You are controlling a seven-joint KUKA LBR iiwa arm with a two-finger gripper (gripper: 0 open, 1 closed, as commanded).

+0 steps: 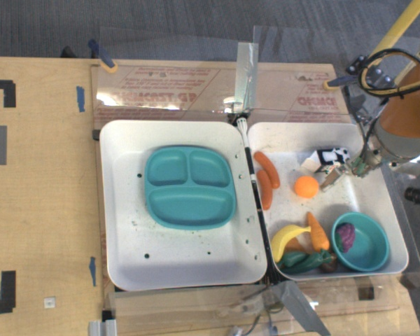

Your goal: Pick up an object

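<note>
The right bin (378, 187) holds two orange-red sausages (267, 177) by its left wall and an orange ball (306, 187) in the middle. A yellow banana (288, 237), a carrot (319, 234) and a green vegetable (306, 260) lie at the front. A teal bowl (365, 242) with a purple item (345, 236) stands at the front right. A small white and black object (325, 159) lies at the back. My gripper (339, 172) is low over the bin, just right of the orange ball and beside the white and black object.
The left bin (119, 208) bears a teal divided plate (190, 187). A clear divider (246, 75) stands behind the two bins. Tan bench surface (35, 187) extends to the left. The arm's orange band (406, 117) and cables hang over the right bin's right wall.
</note>
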